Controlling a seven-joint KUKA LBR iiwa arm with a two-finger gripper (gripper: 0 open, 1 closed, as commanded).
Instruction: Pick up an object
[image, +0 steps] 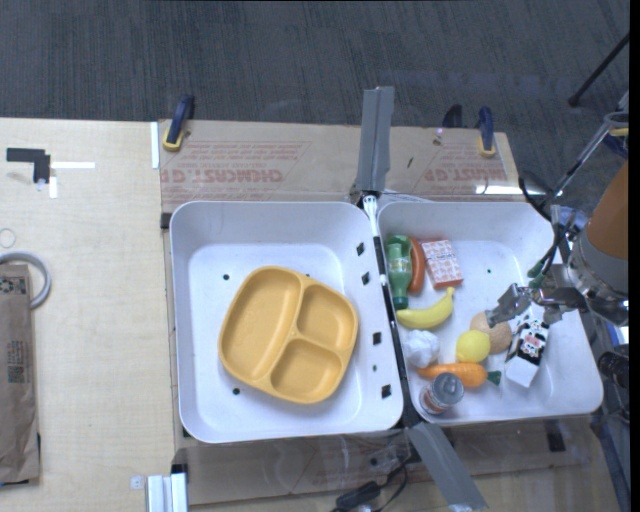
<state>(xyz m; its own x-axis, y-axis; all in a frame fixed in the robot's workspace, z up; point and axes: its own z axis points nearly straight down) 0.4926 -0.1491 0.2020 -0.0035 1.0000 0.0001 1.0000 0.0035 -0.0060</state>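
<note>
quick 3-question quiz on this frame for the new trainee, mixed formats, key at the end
1. True or false: the yellow divided plate lies in the right bin.
2. Multiple choice: what lies directly beside the green bottle? A) a blue cup B) a carrot C) a spoon
3. Fill in: the claw hovers over the ____ bin, near the lemon and the black-and-white carton.

Key: 1 false, the plate is in the left bin; 2 B; 3 right.
</note>
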